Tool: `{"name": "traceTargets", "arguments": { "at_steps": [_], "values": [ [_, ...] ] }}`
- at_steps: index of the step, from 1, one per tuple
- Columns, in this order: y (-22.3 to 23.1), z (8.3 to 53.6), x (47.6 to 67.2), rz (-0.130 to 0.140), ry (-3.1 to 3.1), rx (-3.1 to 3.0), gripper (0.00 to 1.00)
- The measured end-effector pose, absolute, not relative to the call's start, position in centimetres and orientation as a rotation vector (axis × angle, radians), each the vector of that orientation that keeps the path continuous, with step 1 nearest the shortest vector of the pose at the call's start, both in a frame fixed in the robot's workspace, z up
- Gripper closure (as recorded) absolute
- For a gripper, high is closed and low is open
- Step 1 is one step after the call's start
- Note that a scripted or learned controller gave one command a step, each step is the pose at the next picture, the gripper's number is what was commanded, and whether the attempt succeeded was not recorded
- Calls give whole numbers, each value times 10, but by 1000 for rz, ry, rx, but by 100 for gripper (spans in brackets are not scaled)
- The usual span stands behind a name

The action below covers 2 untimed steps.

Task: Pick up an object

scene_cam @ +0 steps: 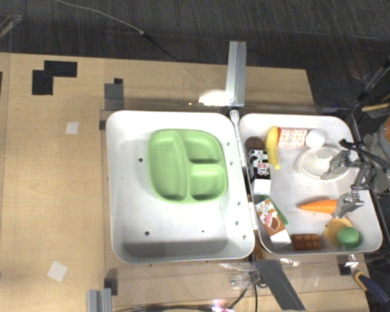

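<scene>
My gripper [343, 184] hangs over the right edge of the right bin [292, 188], open, with one metal finger [338, 163] by a white cup [317, 161] and the other [348, 204] just right of an orange carrot [318, 206]. Nothing sits between the fingers. Also in this bin are a yellow banana [272, 147], a red-and-white box [292, 137], a dark small carton [259, 162], a printed snack packet [271, 214], a brown chocolate bar [305, 242] and a green ball [348, 237] against a yellowish piece [337, 225].
The left bin [130, 226] holds a green divided plate [185, 164]. A metal post [236, 73] stands behind the bins where they meet. Cables and the arm's body crowd the right edge beyond the right bin.
</scene>
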<state>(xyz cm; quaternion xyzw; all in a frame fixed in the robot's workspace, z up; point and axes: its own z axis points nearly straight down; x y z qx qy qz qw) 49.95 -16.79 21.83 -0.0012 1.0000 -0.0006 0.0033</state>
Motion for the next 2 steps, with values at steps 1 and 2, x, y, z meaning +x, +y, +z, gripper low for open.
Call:
{"name": "traceTargets", "arguments": {
  "at_steps": [1, 2],
  "values": [
    [-171, 100, 499, 1, 3140, 139, 0],
    [-175, 92, 493, -6, 3120, 131, 0]
  ]
}}
